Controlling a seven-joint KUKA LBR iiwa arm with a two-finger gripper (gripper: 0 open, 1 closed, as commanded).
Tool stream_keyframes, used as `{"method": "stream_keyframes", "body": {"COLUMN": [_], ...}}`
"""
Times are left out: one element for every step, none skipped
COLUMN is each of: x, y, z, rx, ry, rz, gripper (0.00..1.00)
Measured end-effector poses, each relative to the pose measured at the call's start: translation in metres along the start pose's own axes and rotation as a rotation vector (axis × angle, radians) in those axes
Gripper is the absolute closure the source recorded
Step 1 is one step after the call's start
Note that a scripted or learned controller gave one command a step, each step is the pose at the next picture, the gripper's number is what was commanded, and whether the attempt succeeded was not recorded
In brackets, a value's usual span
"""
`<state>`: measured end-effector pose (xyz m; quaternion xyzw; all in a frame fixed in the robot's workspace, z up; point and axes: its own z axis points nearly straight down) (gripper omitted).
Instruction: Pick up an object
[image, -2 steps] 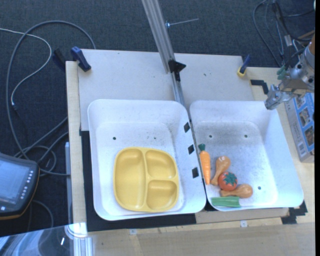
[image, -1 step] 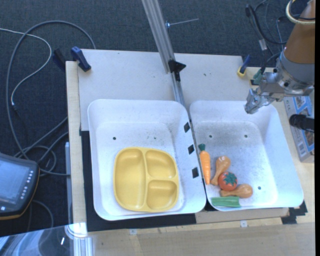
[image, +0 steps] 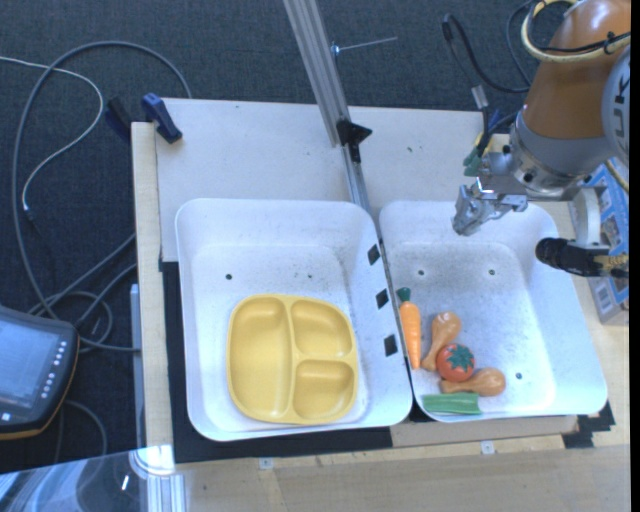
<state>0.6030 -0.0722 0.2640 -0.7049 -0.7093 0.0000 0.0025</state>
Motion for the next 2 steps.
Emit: {"method": "stream_keyframes", "body": {"x": [0.063, 0.120], "y": [0.004, 0.017], "z": [-0.001, 0.009], "rx": [-0.003, -0.004], "ry": [0.000, -0.001], "rz": [-0.002, -0.001], "gripper": [1.00, 1.00]}}
